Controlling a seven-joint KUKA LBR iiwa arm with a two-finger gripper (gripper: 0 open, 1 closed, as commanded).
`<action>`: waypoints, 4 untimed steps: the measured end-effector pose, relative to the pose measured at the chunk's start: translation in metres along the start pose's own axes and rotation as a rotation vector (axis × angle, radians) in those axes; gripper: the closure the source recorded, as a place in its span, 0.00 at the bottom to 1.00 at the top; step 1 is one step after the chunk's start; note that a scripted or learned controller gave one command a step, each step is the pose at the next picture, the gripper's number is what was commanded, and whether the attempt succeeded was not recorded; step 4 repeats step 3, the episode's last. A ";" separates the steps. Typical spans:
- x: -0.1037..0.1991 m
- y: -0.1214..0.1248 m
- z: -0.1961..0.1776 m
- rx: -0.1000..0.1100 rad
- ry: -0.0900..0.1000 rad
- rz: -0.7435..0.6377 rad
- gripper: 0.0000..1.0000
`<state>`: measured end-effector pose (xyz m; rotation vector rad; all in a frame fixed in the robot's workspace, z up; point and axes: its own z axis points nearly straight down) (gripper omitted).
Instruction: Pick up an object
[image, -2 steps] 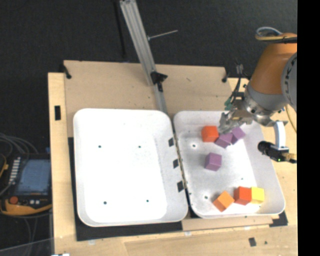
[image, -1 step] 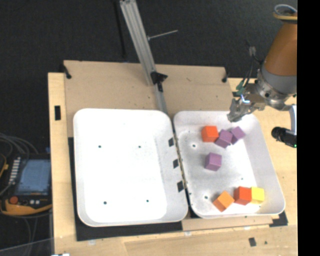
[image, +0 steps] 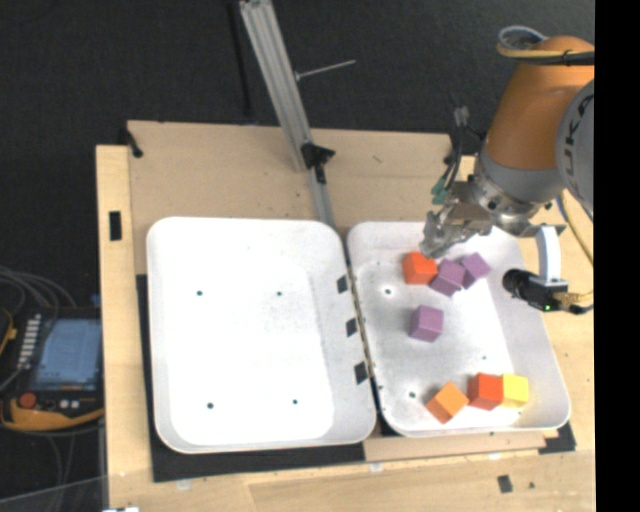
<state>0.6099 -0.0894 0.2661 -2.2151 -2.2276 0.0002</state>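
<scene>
Camera view: the gripper (image: 440, 238) hangs low over the right bin's (image: 530, 350) far end, directly above and just touching the orange cube (image: 419, 268); 2 purple cubes (image: 458, 272) sit beside it. Grip state: cannot tell.

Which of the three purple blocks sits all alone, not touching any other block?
The purple block in the middle of the right bin. The other two purple ones crowd together higher up, beside an orange block.
</scene>
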 end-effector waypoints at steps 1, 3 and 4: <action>0.058 -0.015 0.010 0.000 0.001 -0.001 1.00; 0.165 -0.038 0.032 0.001 0.001 -0.001 1.00; 0.165 -0.038 0.032 0.001 0.001 -0.001 1.00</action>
